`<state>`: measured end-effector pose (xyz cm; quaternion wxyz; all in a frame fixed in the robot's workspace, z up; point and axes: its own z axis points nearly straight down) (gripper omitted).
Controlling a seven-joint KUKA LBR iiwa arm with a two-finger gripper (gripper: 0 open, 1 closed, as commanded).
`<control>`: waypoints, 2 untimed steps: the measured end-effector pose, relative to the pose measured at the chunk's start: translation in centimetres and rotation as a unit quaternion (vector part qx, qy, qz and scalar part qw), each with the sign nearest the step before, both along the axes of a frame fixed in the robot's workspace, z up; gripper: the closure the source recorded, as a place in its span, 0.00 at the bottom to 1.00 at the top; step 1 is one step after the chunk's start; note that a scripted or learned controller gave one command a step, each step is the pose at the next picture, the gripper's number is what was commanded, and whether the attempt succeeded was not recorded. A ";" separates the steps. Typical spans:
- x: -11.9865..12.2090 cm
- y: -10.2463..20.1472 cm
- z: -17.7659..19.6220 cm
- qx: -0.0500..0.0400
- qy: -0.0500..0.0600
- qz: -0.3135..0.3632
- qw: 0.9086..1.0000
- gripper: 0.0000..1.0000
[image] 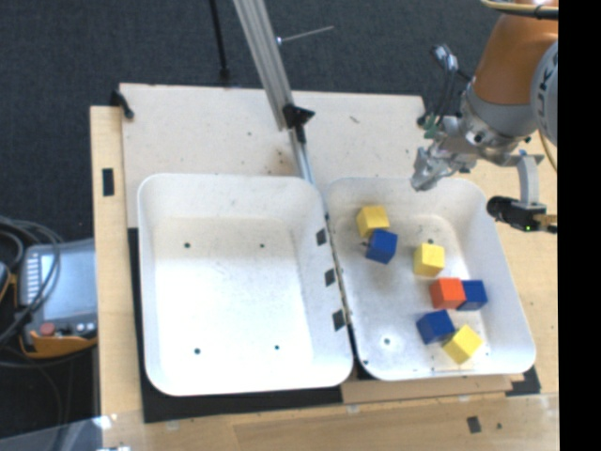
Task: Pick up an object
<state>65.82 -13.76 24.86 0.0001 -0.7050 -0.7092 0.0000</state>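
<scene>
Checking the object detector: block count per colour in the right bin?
Yellow blocks: 3
Blue blocks: 3
Orange block: 1
Total: 7, all in the right bin.

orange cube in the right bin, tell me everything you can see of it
The orange cube is a small, matte, plain-coloured block, probably foam or painted wood. It sits flat on the floor of the right bin, toward that bin's right side, turned slightly relative to the bin's edges. A blue cube presses against its right face. A yellow cube lies just above it in the view, apart by a small gap. The gripper is over the bin's far rim, away from it.
</scene>
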 end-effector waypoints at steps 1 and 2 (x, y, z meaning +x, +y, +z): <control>-0.7 5.1 0.8 0.001 -0.001 0.000 1.000 1.00; -0.3 11.0 1.1 0.001 -0.001 0.001 1.000 1.00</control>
